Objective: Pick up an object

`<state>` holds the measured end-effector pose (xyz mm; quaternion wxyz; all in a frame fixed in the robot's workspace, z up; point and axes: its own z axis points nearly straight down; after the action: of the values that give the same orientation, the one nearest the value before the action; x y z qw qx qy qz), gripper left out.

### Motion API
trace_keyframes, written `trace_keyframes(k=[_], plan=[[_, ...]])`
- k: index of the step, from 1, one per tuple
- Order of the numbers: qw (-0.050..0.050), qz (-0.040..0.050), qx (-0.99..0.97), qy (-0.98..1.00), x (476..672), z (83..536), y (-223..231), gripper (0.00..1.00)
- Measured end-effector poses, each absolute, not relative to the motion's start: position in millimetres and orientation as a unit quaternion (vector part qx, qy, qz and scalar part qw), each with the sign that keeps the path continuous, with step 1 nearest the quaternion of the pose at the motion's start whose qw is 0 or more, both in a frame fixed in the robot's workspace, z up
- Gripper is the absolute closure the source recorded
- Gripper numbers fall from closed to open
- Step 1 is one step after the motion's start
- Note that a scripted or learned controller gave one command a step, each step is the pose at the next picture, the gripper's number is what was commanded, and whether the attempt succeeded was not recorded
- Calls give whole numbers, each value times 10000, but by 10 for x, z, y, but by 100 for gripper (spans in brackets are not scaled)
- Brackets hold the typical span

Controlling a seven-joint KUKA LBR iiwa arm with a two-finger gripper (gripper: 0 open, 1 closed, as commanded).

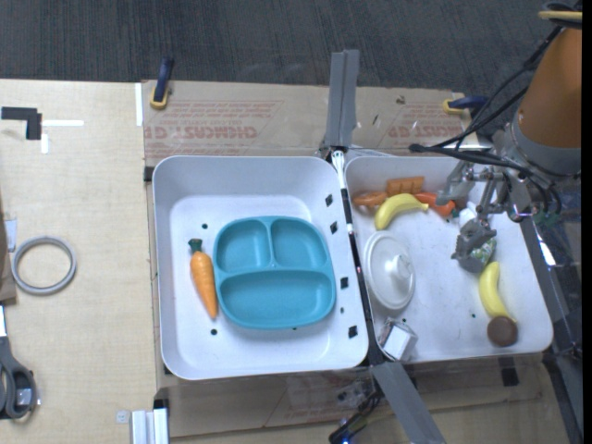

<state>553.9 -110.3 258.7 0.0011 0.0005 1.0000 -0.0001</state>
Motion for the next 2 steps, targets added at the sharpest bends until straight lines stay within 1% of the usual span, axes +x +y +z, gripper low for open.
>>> trace_keyframes(k=[1,2], plan=[[7,-1,-343,9994,4784,2025,-1716,0],[13,-2,-596,9982,4844,918,-2218,0]])
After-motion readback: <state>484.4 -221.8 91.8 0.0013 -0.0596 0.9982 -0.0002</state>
